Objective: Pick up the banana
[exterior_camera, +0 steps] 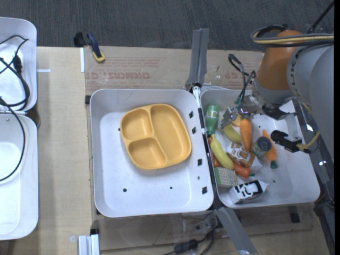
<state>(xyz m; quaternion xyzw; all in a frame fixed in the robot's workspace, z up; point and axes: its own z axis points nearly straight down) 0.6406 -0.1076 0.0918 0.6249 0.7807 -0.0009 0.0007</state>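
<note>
The banana (221,153) lies in the right bin (297,187), close to the wall that this bin shares with the left one, just beside the green bottle (212,117) and below it in the camera view. Its long axis runs at a slant, from the bottle end down toward the small carton (248,190). My gripper (237,112) is just to the right of the bottle, so the banana lies below and a little to the left of my jaws. A second yellow piece (231,134) lies between us, beside the carrot (245,133). Whether my jaws are open or closed, I cannot tell; I see nothing held in them.
</note>
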